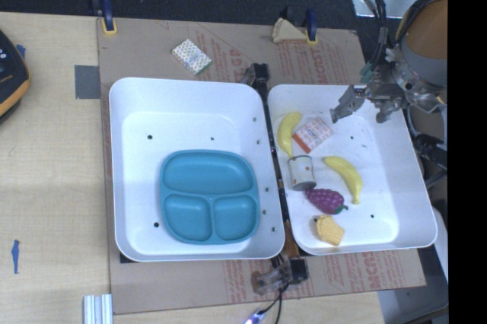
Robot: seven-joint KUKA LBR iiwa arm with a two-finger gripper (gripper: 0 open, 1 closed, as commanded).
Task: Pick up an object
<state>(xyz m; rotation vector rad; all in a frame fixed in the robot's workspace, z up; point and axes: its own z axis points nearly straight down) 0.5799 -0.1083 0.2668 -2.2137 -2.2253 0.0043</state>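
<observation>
Objects crowd the right bin's point(396, 163) left half: two bananas point(288, 132) point(345, 176), a red-and-white packet point(313, 134), a can point(301, 172), grapes point(326, 200). Farther right, the gripper point(364, 103) hovers open and empty near the back edge; it should centre over the isolated packet before descending.

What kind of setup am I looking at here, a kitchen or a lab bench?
Most likely a lab test bench: two white bins clamped on cardboard, toy food like a plastic banana and grapes, and a robot gripper reaching in.
</observation>
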